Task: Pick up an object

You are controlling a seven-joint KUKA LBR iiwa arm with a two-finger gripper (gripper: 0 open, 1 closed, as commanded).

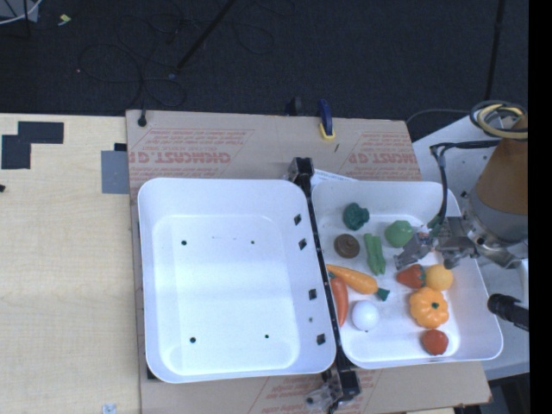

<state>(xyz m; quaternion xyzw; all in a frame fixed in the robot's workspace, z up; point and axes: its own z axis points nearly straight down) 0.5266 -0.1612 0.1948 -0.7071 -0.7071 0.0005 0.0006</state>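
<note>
Your gripper [424,250] sits low at the frame's right, over the right bin [470,352]; I cannot tell its state. Nearest target, the red pepper [411,275], touches a yellow fruit [439,278]. Risk: a crowded close may nudge both or slip off rounded plastic.

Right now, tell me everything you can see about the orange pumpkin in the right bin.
The orange pumpkin is a small, glossy, ribbed toy, plastic by the look of it. It sits on the floor of the right bin, toward the right side. A round yellow piece lies just above it in the picture, a red one just below.
</note>
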